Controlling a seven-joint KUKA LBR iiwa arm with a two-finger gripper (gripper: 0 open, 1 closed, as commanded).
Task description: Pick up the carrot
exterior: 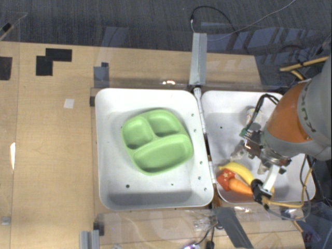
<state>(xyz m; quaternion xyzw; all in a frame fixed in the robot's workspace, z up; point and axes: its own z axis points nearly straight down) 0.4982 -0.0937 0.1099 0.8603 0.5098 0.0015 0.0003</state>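
The carrot, short and orange, lies near the front edge of the right bin. It is wedged between a yellow banana behind it and a red vegetable on its left. My gripper hangs over the middle of the right bin, just behind the banana and a little back from the carrot. The orange band and grey wrist cover the bin's right half.
The left bin holds a green divided plate in its middle. A metal divider rail runs between the two bins. The back left part of the right bin is bare white floor.
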